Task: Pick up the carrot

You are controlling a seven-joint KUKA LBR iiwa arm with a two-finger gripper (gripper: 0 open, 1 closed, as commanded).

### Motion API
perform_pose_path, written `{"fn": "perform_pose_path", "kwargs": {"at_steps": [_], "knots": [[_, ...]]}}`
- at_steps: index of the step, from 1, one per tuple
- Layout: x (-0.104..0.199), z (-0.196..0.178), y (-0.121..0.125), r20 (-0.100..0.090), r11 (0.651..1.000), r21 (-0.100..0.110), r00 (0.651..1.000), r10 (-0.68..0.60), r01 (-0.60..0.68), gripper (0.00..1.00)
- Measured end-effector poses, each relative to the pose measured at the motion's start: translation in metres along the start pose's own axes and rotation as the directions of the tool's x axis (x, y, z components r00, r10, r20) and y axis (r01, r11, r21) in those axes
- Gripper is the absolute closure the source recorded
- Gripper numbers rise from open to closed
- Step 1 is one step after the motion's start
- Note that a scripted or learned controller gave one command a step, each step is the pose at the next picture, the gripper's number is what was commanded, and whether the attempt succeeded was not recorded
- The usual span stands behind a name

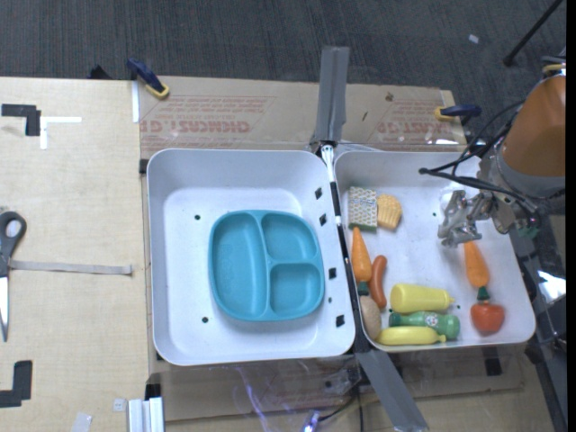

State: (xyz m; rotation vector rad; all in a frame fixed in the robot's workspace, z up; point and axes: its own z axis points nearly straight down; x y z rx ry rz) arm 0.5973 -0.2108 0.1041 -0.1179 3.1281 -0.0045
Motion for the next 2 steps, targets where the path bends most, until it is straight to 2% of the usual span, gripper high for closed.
{"fn": "perform_pose_path", "kwargs": {"at_steps": [1,2], "knots": [[0.0,0.0,0.0,0.0,1.0,0.0,1.0,0.0,0.0,0.0],[-0.002,-0.011,0.0,0.006,1.0,0.003,1.0,-0.001,0.001,1.0]]}}
